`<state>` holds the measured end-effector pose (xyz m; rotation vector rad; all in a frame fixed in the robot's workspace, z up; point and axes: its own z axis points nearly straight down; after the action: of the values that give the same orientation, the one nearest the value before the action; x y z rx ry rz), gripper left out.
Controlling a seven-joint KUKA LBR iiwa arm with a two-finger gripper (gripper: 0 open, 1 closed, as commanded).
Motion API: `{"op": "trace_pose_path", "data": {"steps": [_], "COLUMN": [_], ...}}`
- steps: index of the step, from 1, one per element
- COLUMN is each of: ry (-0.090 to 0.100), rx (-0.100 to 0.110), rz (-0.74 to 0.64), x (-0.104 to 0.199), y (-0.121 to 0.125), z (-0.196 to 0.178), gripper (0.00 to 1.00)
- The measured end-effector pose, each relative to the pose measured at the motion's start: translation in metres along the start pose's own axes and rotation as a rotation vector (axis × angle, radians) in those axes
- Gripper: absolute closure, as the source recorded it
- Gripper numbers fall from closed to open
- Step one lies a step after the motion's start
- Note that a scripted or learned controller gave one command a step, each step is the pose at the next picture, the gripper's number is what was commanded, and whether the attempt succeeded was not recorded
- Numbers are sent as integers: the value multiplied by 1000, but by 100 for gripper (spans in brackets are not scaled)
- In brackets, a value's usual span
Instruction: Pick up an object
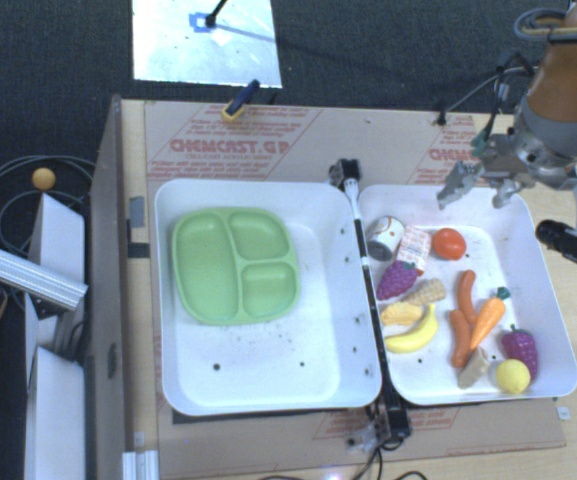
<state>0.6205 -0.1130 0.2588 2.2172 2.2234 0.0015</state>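
Here, two white bins [268, 388] sit on a cardboard sheet [268, 143] printed "CHEMCAST GP"; dark carpet [48, 48] lies beyond. The gripper [480, 186] hovers with fingers apart, empty.

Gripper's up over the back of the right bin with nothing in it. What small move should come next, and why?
Probably a short move forward and down toward the tomato. The gripper hangs open above the right bin's far rim, holding nothing, and the tomato is the closest item below it, with some bare floor around it; the carrots lie bunched together.
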Motion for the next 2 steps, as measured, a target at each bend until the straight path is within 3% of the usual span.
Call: {"op": "trace_pose_path", "data": {"steps": [1,2], "ry": [0,-1], "rx": [4,-9], "rz": [2,0], "x": [-29,-36], "y": [20,31], "z": [74,168], "gripper": [0,0]}}
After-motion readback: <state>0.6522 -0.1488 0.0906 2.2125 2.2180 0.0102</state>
